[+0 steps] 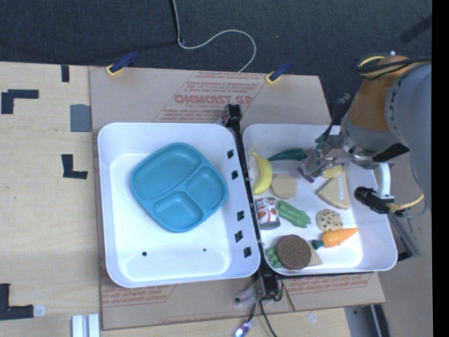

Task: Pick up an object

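Camera view shows the gripper low by the right bin's far edge, its grip state impossible to tell; crowded cheese and cookie could spoil the pick

The wooden bench carries a brown cardboard sheet with red printing, held at its far edge by two blue and yellow clamps. Black tape marks and a grey patch lie on the bare wood left of the sheet. Two shallow white bins sit side by side on the cardboard, touching along a black clipped seam: the left bin and the right bin. A white cable loops over the dark floor beyond the bench.
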`<state>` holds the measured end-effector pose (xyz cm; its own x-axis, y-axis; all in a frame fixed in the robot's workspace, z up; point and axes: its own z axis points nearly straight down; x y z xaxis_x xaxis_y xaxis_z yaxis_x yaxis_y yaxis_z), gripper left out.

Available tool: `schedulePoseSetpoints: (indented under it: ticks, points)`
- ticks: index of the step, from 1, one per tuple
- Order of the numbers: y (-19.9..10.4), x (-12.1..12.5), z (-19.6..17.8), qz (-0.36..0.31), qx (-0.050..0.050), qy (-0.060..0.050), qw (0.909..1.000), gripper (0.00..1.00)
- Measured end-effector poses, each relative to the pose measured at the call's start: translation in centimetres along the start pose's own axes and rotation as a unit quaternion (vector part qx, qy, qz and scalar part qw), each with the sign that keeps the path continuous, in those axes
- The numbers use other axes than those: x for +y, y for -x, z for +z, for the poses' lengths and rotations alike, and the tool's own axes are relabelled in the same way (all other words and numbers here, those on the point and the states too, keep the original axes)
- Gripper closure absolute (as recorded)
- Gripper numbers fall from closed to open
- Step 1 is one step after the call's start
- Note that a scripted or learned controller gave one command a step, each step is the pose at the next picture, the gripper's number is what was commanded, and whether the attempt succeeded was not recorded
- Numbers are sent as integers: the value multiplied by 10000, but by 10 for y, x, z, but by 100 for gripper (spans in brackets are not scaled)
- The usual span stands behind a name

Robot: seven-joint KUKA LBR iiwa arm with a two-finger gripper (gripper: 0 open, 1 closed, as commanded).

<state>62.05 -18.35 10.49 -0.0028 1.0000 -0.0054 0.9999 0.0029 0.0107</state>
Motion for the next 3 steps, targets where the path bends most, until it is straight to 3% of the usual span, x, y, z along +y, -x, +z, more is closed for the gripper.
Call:
schedulePoseSetpoints:
  ticks: [1,2,3]
  points:
    - [30,52,15,-10,73,-61,10000,100]
    - [28,53,3,-22,47,-26,10000,100]
    - [-1,53,-164,-13,9,29,10000,100]
